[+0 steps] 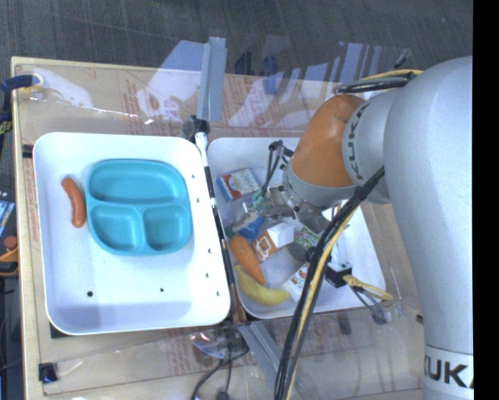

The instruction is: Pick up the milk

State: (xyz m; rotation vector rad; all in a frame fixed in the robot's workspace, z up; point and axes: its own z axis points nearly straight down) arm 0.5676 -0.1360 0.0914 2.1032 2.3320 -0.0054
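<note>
The milk (239,182), a small carton, lies at the upper left of the right bin (361,298), beside the arm's wrist. The claw (270,215) reaches into the clutter there; its state cannot be told. The reach seems underway; next it must settle over the carton.

Grey KUKA arm with an orange band

The bulky, smooth grey robot arm (432,223) fills the frame's right; a glossy orange band (328,144), black and yellow cables (316,298), white "KUKA" lettering (447,375) lower right.

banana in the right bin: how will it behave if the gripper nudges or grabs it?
The banana is curved and smooth, so it would probably pivot or slip rather than slide straight. It lies against the carrot and the right bin wall, so a push likely jams it or shifts the carrot.
</note>
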